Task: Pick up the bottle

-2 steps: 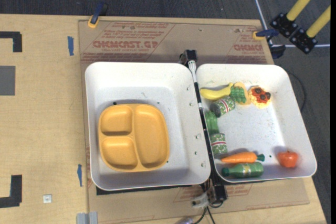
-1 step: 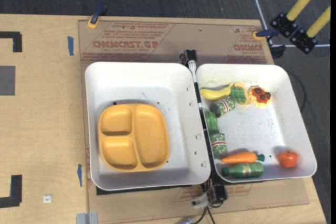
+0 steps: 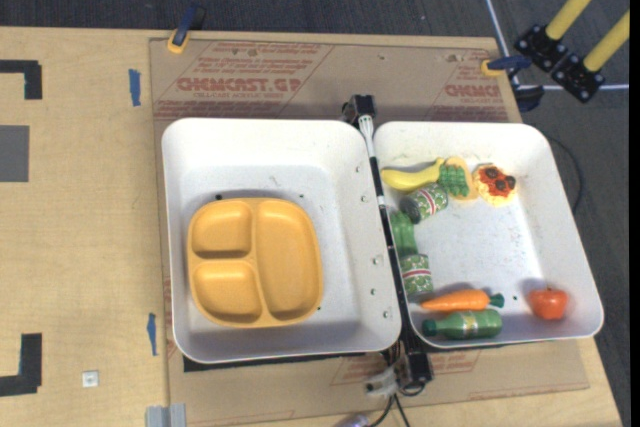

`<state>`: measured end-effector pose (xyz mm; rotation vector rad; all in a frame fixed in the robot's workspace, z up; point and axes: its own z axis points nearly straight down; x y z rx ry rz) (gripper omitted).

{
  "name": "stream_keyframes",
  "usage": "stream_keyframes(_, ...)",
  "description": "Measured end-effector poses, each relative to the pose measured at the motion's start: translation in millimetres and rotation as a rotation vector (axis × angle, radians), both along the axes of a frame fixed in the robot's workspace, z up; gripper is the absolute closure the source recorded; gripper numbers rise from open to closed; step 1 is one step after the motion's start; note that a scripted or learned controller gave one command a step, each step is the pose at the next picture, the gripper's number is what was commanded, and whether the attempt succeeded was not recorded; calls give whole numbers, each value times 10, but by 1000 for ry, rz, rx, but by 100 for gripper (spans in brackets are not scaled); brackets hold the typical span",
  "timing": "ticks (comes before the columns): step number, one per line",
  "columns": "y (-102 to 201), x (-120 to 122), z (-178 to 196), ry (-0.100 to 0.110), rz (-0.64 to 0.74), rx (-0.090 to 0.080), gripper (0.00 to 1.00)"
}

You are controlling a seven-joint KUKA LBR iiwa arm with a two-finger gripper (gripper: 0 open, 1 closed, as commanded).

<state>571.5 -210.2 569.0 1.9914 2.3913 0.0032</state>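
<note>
Bottle lying flat in the right bin

From my screen, both shallow white bins look like smooth moulded plastic with rounded corners, sitting on a printed cardboard sheet (image 3: pixel 300 75) over the pale wooden tabletop (image 3: pixel 80 245). The left bin (image 3: pixel 190 155) holds a glossy orange-yellow divided plate (image 3: pixel 255 260) with three compartments.

The right bin (image 3: pixel 560 215) carries the small toy items. The bottle (image 3: pixel 462 323) is green with a coloured label band. It lies on its side near the bin's front wall, long axis running left to right across my view. I can't make out which end is the cap. An orange carrot (image 3: pixel 460 300) lies just behind it, roughly parallel. A round red tomato (image 3: pixel 547 303) sits off to its right, apart from it.

A second green bottle shape (image 3: pixel 406 250) lies along the bin's left wall, its long axis running front to back. A curved yellow banana (image 3: pixel 410 177) rests at the back.

I cannot tell how the end effector stands, nor the arm's pose
</note>
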Motion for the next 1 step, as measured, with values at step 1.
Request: stream_keyframes(1, 0, 0, -2, 0, 0, 0, 0)
